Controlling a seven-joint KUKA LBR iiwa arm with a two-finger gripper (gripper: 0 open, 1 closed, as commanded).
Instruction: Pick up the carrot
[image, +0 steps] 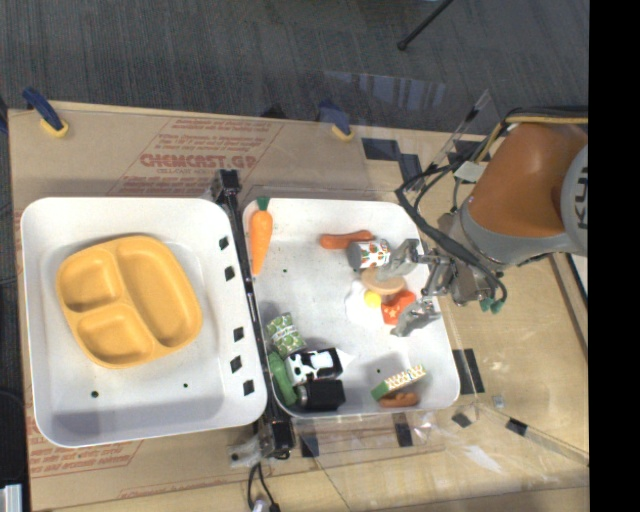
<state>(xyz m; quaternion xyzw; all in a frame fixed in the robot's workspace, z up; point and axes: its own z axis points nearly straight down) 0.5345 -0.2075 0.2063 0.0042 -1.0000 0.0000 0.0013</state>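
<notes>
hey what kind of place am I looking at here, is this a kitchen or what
Likely a robot lab bench, not a kitchen: two white bins clamped on cardboard, toy food such as a carrot and a yellow divided plate, and a cabled robot arm reaching in.

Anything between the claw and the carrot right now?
Partly. The claw sits at the right bin's right side; the carrot lies against its upper left wall. A sausage and a small can lie roughly on the straight line between; passing above them looks clear.
</notes>
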